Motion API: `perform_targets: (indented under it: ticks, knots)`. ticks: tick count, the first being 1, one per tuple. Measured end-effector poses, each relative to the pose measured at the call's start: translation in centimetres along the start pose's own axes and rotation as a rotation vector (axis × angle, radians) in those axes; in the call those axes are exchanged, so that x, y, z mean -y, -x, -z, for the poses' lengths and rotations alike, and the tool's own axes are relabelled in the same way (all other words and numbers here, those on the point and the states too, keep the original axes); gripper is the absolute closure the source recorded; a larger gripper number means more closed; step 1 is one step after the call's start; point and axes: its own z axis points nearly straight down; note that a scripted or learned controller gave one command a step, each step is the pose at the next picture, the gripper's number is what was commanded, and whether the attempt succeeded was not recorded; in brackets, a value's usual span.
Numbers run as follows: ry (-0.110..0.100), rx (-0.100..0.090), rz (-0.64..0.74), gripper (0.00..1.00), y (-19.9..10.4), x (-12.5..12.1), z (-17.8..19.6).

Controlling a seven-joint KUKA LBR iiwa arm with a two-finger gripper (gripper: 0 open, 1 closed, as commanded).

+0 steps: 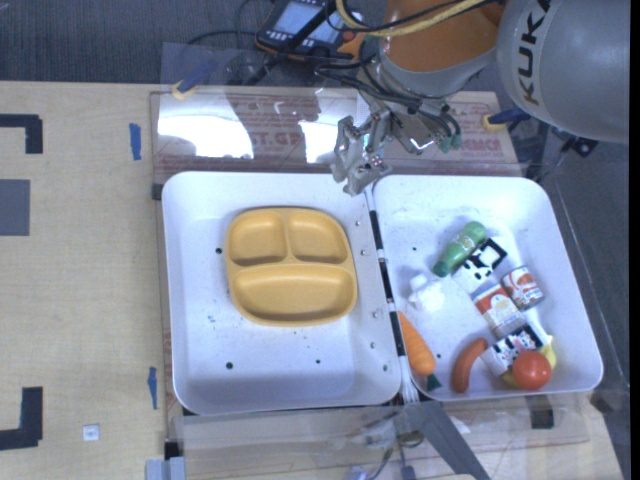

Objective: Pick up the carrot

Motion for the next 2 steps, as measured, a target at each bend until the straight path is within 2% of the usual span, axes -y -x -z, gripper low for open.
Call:
perform_targets:
  ticks: [1, 2]
  knots:
    - [0.001, -0.001, 0.180, 1.00, -0.7, 1.5, 9.8]
    - [0.003, -0.006, 0.175, 1.00, -2.9, 5.4, 1.6]
